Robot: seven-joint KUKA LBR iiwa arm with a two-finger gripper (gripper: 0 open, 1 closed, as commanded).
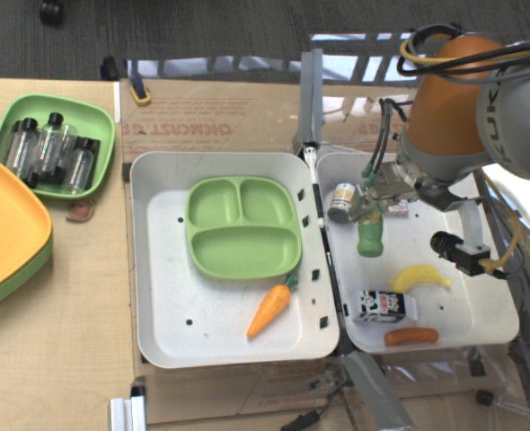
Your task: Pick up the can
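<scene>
The can [341, 201] is small and silver with a printed label. It lies on its side in the far left corner of the right bin [490, 326]. My gripper [375, 197] hangs under the orange wrist band, just right of the can and over the top of a green bottle [370, 238]. I see nothing held in the gripper. The arm's body hides the bin floor behind it.
In the right bin there are also a banana [424, 278], a black and white carton [383, 305] and a red sausage [411, 336]. The left bin [157, 330] holds a green divided plate [243, 226] and a carrot [269, 310]. Off to the left stand a green tray of bottles [53, 146] and orange plates [9, 236].
</scene>
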